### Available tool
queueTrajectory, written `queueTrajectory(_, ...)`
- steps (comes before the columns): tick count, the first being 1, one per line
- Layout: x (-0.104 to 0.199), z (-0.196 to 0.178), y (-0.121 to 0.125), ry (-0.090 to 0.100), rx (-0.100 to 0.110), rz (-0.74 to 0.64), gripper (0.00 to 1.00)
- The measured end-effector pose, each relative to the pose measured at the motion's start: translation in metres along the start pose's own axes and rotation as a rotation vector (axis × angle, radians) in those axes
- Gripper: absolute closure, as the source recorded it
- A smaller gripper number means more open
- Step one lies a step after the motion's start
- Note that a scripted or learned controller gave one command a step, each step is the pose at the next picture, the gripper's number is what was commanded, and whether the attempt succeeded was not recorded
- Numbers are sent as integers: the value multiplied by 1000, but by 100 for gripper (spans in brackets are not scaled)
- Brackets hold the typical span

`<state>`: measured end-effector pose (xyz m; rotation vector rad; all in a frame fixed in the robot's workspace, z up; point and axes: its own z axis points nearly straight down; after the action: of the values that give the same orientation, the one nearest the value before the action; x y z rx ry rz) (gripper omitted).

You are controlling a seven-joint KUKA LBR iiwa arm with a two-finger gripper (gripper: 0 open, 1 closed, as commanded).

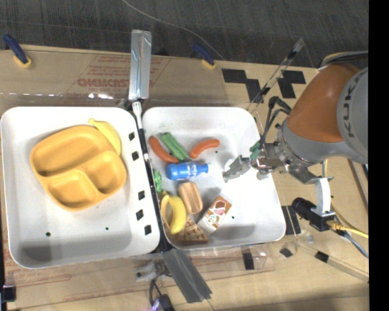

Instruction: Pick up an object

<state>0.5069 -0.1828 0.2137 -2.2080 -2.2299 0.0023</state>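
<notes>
The right bin [262,203] holds a heap of toy food. In it lie a blue bottle [187,170], an orange sausage [204,148], a red sausage [160,149], a green vegetable [175,146], a hot dog bun [190,197], a banana [173,214] and a small brown carton [214,214]. My gripper [233,169] hangs over the right half of this bin, just right of the blue bottle and below the orange sausage. Nothing is seen held in it.
The left bin [26,238] carries a yellow divided plate [78,166] with a yellow banana-like piece [107,135] at its upper right edge. A metal bar [139,63] stands behind the divider between the bins. A waffle piece [189,234] lies at the right bin's front wall.
</notes>
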Motion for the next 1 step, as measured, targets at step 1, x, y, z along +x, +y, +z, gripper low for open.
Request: queueTrajectory(1, 25, 98, 90, 1, 9, -16, 0)
